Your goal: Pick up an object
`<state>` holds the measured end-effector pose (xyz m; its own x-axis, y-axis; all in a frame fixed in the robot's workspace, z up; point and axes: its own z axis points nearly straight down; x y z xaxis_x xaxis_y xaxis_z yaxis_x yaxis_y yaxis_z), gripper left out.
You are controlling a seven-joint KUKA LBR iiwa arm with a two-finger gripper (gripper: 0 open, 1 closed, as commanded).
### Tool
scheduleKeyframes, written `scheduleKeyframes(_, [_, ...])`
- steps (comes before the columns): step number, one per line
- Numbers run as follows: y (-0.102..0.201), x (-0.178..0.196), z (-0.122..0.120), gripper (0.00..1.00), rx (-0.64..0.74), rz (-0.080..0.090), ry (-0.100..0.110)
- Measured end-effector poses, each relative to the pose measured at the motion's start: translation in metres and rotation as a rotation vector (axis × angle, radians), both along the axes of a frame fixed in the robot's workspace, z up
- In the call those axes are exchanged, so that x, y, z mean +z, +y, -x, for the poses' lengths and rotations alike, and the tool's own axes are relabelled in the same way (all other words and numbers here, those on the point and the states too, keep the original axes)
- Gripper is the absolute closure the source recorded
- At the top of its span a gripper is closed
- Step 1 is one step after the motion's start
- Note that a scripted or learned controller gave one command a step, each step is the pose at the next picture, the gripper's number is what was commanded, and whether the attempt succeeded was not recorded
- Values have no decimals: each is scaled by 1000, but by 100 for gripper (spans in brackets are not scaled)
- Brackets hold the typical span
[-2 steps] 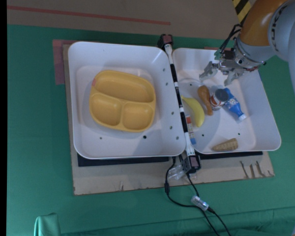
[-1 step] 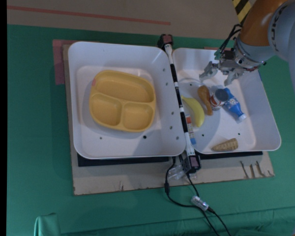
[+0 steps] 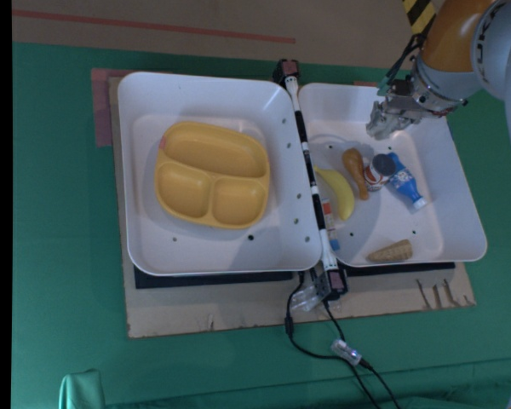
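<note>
Item 1: grey arm with orange band (image 3: 464,15), entering from the right of the camera view and reaching over the right-hand shallow white bin (image 3: 460,203). Its claw (image 3: 385,124) hung above the bin's upper part, clear of the objects below; whether it was open or closed could not be told, and nothing was seen in its grip.

Item 2: contents of the right bin. Yellow curved plastic banana (image 3: 341,192), near the bin's left wall. Orange-brown drumstick-shaped toy (image 3: 355,170), just beside the banana. Small red-and-white can with a dark top (image 3: 379,170), touching or nearly touching the drumstick. Blue plastic bottle with a white label (image 3: 404,182), lying tilted just right of the can. Tan cone-shaped piece (image 3: 391,250), lying apart near the bin's lower edge.

Item 3: left-hand shallow white bin (image 3: 145,245), holding a yellow three-compartment plastic tray (image 3: 211,174).

Item 4: green-covered table (image 3: 60,228), bearing both bins on a cardboard sheet (image 3: 213,318).
</note>
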<state>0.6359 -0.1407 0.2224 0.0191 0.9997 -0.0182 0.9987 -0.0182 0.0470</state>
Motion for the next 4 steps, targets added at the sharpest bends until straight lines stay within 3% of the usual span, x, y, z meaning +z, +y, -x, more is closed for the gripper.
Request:
scheduleKeyframes(1, [-6,61,-35,100,15,-14,34])
scheduleKeyframes(2, [8,113,-66,100,15,-14,32])
scheduleKeyframes(3, [56,157,-65,100,15,-14,30])
scheduleKeyframes(4, [64,152,-65,100,12,-13,35])
